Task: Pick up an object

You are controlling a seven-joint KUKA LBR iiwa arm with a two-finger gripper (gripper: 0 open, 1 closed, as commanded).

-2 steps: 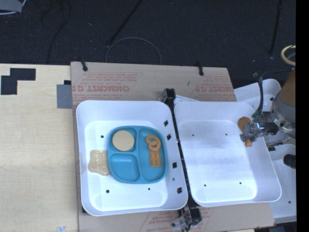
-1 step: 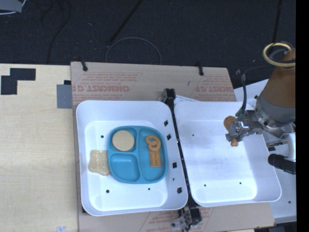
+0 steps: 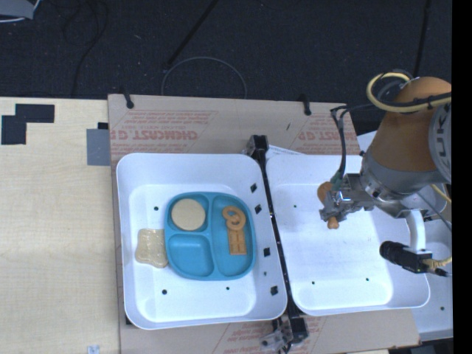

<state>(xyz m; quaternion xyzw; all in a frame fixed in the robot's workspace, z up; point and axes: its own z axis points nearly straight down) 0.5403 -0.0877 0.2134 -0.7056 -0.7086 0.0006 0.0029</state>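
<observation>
Over the right bin (image 3: pixel 369 293), the gripper (image 3: pixel 333 211) hangs with its fingers narrowed around a small orange object (image 3: pixel 330 206), while the blue tray (image 3: pixel 209 264) sits well apart leftward.

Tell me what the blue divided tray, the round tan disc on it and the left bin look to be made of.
Blue divided tray: likely moulded plastic, with even colour, a smooth face and rounded compartment walls. Round tan disc: matte and pale, maybe wood or a foam-like toy food; the view leaves it open. Left bin: white, smooth and slightly glossy with rounded corners, probably plastic.
</observation>
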